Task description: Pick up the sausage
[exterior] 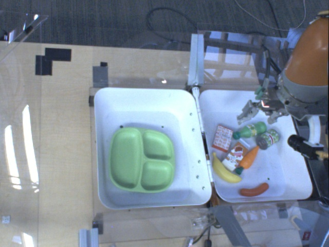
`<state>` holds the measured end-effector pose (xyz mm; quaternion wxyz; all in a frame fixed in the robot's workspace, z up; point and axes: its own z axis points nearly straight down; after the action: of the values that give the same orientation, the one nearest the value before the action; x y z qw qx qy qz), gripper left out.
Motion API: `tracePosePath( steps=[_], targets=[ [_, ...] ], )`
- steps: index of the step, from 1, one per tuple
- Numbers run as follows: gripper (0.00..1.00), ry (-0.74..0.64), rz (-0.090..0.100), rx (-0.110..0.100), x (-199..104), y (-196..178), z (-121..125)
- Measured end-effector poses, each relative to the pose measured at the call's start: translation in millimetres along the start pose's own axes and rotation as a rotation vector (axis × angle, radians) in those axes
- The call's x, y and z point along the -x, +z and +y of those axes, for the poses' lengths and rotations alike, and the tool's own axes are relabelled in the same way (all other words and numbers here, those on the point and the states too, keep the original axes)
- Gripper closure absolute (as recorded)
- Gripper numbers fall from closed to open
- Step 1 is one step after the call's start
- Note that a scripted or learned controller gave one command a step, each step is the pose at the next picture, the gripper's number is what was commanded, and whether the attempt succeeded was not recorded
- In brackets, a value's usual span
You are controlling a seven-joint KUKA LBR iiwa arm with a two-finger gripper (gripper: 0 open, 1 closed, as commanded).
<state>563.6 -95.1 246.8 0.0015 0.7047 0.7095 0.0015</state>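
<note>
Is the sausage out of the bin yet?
No. The sausage lies flat on the right bin's floor near its front edge, apart from the gripper.

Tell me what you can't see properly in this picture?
- The hand: small and blurry in the camera view, so its grip cannot be read.
- The arm: cut off by the right edge.
- The little carton: its print is too small to read, and the carrot covers one side.
- The banana: its top end is tucked under the carton.
- The sausage lies in plain sight.
</note>
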Motion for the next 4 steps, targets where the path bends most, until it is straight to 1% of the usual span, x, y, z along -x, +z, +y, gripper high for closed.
tracePosePath(
  steps=[1,2,3,4],
  targets=[
    [0.00,-0.074,0.000,0.000,17.8,61.1,-75.8],
    [0.00,-0.102,-0.004,0.033,15.9,131.2,-65.7],
    [0.00,-0.070,-0.003,0.030,1.3,149.3,24.9],
    [0.00,0.174,0.002,0.031,17.1,149.7,-27.5]
  ],
)
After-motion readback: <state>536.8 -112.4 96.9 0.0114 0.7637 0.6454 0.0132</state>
